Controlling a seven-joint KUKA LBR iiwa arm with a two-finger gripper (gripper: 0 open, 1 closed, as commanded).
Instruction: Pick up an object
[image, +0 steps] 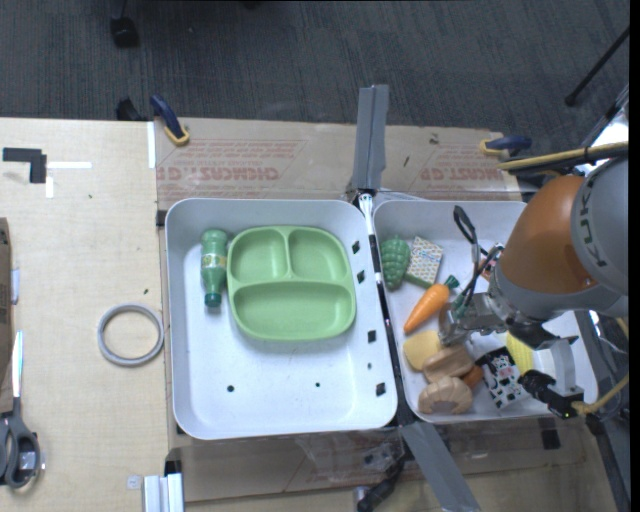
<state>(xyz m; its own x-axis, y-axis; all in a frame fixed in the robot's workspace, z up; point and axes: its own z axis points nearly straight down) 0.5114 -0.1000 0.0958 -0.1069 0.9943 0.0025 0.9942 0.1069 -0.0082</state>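
Even, bright overhead light; the white bins (280, 400) show mild glare and only soft shadows under their rims. Focus is sharp at centre, slightly soft toward the table (70, 250) edges.

This looks like a robotics lab or test workshop rather than a home. A plywood desk (80, 260) stands on dark office carpet (300, 50), with flattened cardboard (260, 165) clamped to it under two white bins (280, 400). The grey arm with its orange band (545, 245) reaches over toy food, while a tape roll (130, 333) and scissors (20, 445) lie loose on the desk.
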